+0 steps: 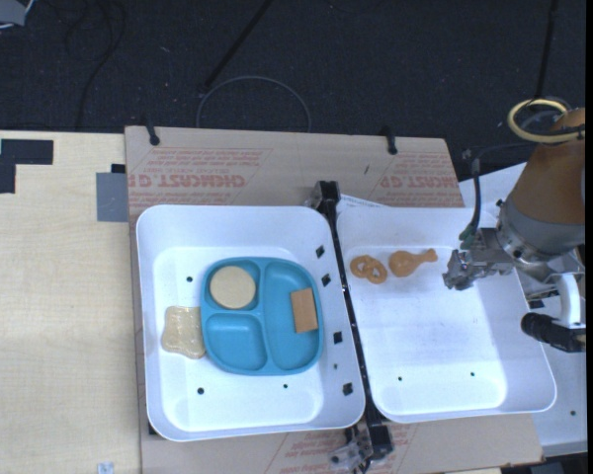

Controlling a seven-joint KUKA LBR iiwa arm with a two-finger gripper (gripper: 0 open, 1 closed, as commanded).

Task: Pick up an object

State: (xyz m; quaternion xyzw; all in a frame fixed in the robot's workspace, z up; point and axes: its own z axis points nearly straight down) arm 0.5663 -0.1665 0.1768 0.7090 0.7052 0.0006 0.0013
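Observation:
In the right bin (445,363) lie a brown pretzel (369,269) and, just to its right, a tan drumstick-shaped piece (411,261). My gripper (459,274) hangs low over the right bin's upper right part, a short way right of the drumstick piece and apart from it. The arm's orange band and grey wrist rise behind it at the right edge. Nothing shows between the gripper and the bin floor.
The left bin (168,403) holds a blue sectioned tray (262,349) with a round tan disc (232,286) and a brown rectangular slice (303,311) in its compartments. A pale bread-like piece (183,332) lies against the tray's left side. A black divider (341,309) runs between the bins.

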